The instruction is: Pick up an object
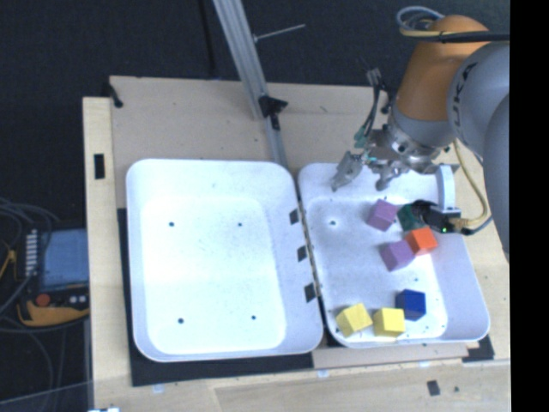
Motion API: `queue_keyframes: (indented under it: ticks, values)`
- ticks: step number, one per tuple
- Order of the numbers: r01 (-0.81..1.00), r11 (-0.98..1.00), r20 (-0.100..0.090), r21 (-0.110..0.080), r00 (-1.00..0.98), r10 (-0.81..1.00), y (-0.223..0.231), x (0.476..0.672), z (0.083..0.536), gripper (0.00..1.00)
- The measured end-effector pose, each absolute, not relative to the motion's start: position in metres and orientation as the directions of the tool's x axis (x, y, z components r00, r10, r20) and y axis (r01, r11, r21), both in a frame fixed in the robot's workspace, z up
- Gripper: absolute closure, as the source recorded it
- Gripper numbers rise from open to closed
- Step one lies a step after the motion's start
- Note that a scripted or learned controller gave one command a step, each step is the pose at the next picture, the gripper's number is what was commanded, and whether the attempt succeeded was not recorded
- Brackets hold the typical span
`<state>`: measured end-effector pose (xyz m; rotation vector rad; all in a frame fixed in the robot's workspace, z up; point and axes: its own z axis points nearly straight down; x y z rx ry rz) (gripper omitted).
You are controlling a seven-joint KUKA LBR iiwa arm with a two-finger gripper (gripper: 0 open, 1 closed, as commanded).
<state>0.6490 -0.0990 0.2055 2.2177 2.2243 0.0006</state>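
The two-finger gripper (367,172) hangs over the far edge of the right-hand shallow white bin (339,264), its jaws spread apart and holding nothing. The nearest candidate, a small purple block (383,215), lies on the bin floor just nearward and slightly right of the jaws, not touching them.

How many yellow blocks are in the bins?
2. Both yellow blocks sit in the right bin near its front edge: one toward the front-left corner, the other right beside it, next to the blue block. More could hide under the arm.
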Motion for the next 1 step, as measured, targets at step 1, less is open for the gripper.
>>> queue_keyframes:
  ticks: [1]
  values:
    - [1.000, 0.003, 0.000, 0.001, -0.003, 1.000, -0.0990, 0.6490, 0.2055, 0.00]
